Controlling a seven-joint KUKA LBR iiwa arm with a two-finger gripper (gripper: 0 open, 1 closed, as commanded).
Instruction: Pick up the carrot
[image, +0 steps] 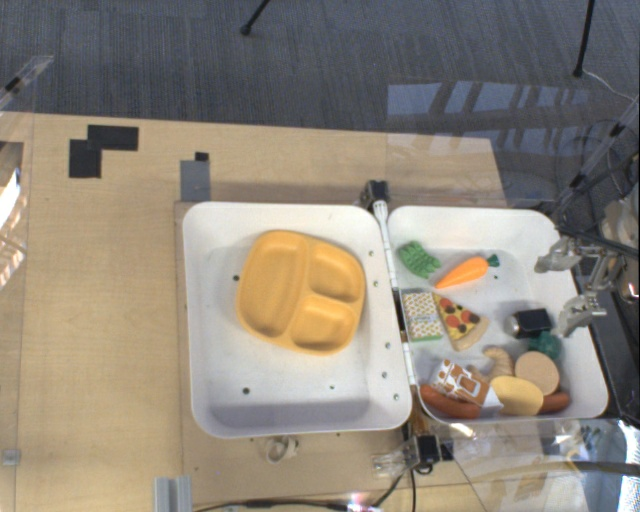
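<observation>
The orange carrot (463, 271) with a green top lies in the right bin (520, 222), in its upper middle, tip pointing down-left. My gripper (566, 291) hovers at the bin's right rim, well to the right of the carrot and apart from it. Its two grey fingers stand apart, open, with nothing between them.
Around the carrot lie a green ridged piece (418, 260), a pizza slice (461, 321), a checked cracker (420, 314) and a small black object (531, 322). Several toy foods crowd the bin's front, among them a sausage (452, 404). A yellow divided plate (300, 290) sits in the left bin (215, 400).
</observation>
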